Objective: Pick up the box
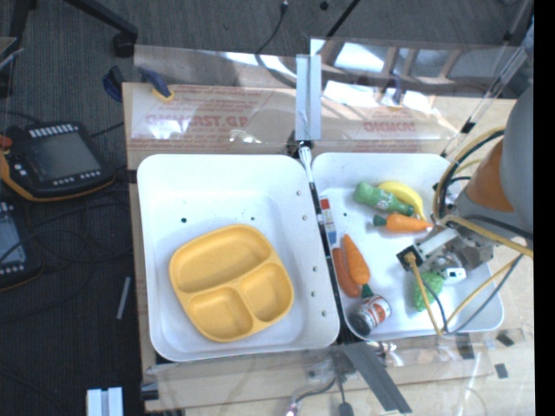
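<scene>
Claw: I am hovering it over the right bin; grip state, I cannot tell.
Box: lying against the divider wall, untouched.

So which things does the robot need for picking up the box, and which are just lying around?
For the job:
slim box, on edge by the right bin's left wall
pincer

Just lying about:
yellow plate
banana
small carrot
big carrot
can
green toy under the pincer
</scene>
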{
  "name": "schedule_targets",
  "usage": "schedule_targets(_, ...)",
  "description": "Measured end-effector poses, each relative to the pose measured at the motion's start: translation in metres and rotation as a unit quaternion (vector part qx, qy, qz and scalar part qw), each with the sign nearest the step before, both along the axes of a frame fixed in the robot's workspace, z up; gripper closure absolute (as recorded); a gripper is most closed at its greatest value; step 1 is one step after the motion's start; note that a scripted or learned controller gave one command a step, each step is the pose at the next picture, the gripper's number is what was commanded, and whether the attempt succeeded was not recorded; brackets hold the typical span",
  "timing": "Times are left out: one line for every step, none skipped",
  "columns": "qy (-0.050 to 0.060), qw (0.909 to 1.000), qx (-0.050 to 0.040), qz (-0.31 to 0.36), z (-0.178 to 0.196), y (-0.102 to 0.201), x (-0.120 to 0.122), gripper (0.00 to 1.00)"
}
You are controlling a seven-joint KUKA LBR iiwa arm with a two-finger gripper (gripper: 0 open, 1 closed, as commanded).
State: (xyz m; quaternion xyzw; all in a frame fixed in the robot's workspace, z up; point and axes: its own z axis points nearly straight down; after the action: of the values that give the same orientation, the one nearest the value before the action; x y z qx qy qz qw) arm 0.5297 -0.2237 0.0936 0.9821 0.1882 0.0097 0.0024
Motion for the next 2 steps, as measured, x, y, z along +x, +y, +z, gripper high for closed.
schedule_targets(0.002,0.9996,-0.0033,-0.027,-0.002,0.024,0.097,1.00)
schedule_targets(0.009,0.9957,-0.0033,-0.092,0.000,0.096,0.131,1.00)
